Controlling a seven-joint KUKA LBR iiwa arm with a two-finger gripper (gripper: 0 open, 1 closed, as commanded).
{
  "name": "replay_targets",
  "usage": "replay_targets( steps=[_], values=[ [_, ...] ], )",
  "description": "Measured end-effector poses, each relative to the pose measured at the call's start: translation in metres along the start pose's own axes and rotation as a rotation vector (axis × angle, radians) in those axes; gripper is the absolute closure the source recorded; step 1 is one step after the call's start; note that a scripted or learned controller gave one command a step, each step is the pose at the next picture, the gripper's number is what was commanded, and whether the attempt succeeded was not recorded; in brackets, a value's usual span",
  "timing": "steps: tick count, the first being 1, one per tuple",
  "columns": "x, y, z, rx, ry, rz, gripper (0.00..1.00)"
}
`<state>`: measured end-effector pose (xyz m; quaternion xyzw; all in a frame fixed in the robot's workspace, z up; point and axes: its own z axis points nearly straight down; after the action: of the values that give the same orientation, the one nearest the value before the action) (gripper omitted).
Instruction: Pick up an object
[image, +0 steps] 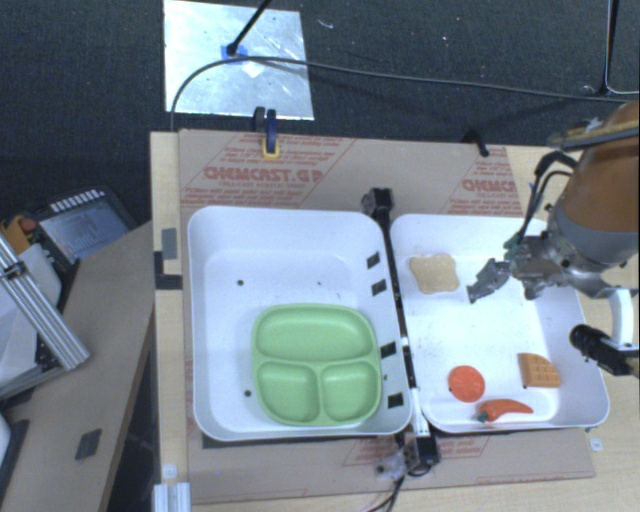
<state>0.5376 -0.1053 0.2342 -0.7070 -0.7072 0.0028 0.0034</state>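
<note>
— What do you have in the right bin (570, 300)?

— Four pieces, operator: one bread slice (433, 272), one orange round (466, 383), one waffle (539, 370), one chili (505, 408).

— And the gripper (487, 281)?

— It hangs just beside the bread — you can't tell its spread. The left bin (215, 250) holds one green tray (316, 362).

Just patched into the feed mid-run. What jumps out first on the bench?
The green tray stands out, sitting alone in the left bin. In the right bin lie a bread slice at the far left, a tomato and a carrot near the front, and a waffle to the right. The claw hangs above that bin, just right of the bread slice.
</note>
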Motion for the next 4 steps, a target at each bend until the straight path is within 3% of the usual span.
replay_targets(
  steps=[1, 4],
  values=[
    [0.000, 0.002, -0.005, -0.010, -0.001, -0.002, 0.00],
    [0.007, -0.006, 0.152, -0.006, 0.000, -0.001, 0.00]
  ],
)
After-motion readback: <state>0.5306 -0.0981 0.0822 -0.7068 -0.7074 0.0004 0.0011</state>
